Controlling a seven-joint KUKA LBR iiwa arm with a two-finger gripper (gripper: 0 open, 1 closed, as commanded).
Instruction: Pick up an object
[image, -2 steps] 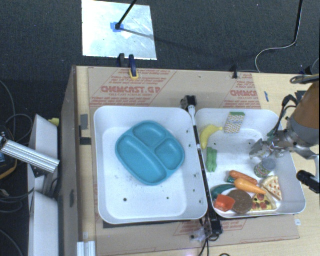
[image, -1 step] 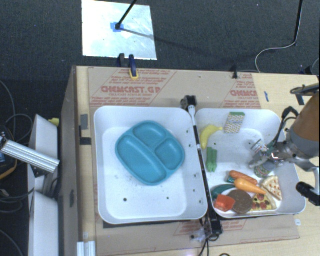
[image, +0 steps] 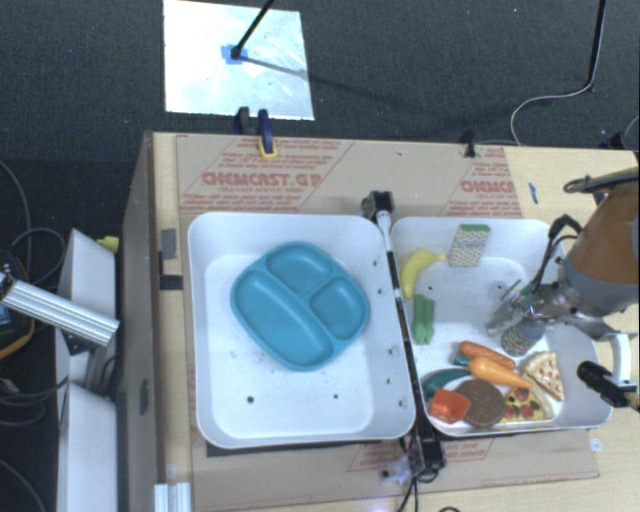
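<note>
- The metal two-finger tool (image: 508, 318) was positioned low in the right white bin (image: 500, 246), above the orange plastic carrot (image: 497, 370).
- Its opening could not be told; no object was seen held.

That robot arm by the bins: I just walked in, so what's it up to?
It is trying to pick something up. The gripper is down in the right bin, above the toy food: carrot, pizza slice, banana. Nothing is visibly held. The left bin holds a blue divided plate.
</note>
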